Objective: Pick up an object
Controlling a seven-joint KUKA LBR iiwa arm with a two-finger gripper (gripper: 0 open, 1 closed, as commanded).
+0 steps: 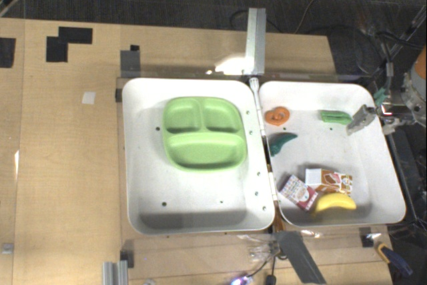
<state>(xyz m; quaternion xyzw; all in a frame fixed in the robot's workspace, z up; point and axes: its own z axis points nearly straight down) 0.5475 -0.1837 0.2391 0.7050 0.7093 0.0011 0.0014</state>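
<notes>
Presently, the grey two-finger gripper [363,118] sat above the far right part of the right shallow white plastic bin [373,173], close to that bin's right wall, reaching in from the right edge of the view; whether it stood wide or narrow could not be told from the camera view, and nothing could be seen held in it. Just to its left, apart from it, lay a small flat green block [335,117] on the bin floor. Further left, near the divider between the bins, lay a round orange ring-shaped toy [277,116], and below that a dark teal wedge-shaped piece [281,142]. Toward the near side of the same bin lay a cluster: a small maroon-and-white printed carton [298,192], a small white cube [313,177] beside a brown-and-white printed packet [335,181], and a yellow plastic banana [334,203] touching the carton's lower edge. The left shallow white plastic bin [143,163] held a light green plastic tray [203,131] with three compartments, lying flat near the bin's middle. Both bins rested on a pale wooden bench [60,157], which carried black square markers [69,42] at its far left.
</notes>
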